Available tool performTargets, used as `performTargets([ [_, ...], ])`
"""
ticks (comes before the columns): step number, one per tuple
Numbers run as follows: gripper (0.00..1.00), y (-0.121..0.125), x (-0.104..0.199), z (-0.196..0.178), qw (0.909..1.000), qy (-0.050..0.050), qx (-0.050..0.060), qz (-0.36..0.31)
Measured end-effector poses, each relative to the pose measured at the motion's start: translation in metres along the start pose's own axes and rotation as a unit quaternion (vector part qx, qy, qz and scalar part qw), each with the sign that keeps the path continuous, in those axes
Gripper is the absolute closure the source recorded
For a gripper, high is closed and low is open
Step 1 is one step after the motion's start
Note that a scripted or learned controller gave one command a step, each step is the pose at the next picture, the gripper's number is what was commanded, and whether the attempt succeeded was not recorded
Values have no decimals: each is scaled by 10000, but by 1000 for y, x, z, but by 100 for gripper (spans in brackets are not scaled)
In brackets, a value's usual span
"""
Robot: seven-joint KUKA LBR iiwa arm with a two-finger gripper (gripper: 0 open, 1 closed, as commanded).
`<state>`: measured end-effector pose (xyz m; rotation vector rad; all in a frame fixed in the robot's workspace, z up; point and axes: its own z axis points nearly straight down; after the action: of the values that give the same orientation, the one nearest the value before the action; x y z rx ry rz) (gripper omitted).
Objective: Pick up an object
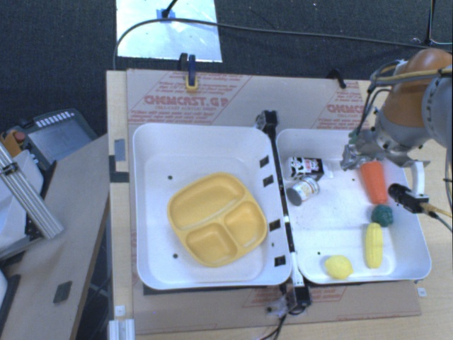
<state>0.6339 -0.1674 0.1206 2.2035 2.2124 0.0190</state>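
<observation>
Dark carpet surrounds the bench (120, 190), and two white bins sit side by side on it over a sheet of printed cardboard (212, 98). From my seat, the left bin (152, 261) carries a yellow divided plate (216, 218) and nothing I need. The right bin (417, 261) has the candidates: a small black-and-white carton (306, 166) and a silver can (303, 190) near the divider, an orange carrot (373, 180) toward the far right, a dark green ball (383, 215) just below it, then a yellow corn cob (373, 245) and a lemon (338, 266) near the front wall.

My arm (414, 94) reaches in from the right, and the hand (354, 154) hangs at the carrot's upper end, close to touching it. I cannot tell whether the hand is open or closed; the wrist blocks that detail. Nothing looks lifted yet.

I judge this as the approach or grasp step, with the carrot as the likely target. Next I would want the hand centred across the carrot's width, closed firmly, then raised straight up, clear of the green ball.
</observation>
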Motion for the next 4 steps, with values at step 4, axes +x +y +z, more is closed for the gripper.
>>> performTargets([
  [4, 100, 4, 44, -150, 9999, 26, 105, -19],
])
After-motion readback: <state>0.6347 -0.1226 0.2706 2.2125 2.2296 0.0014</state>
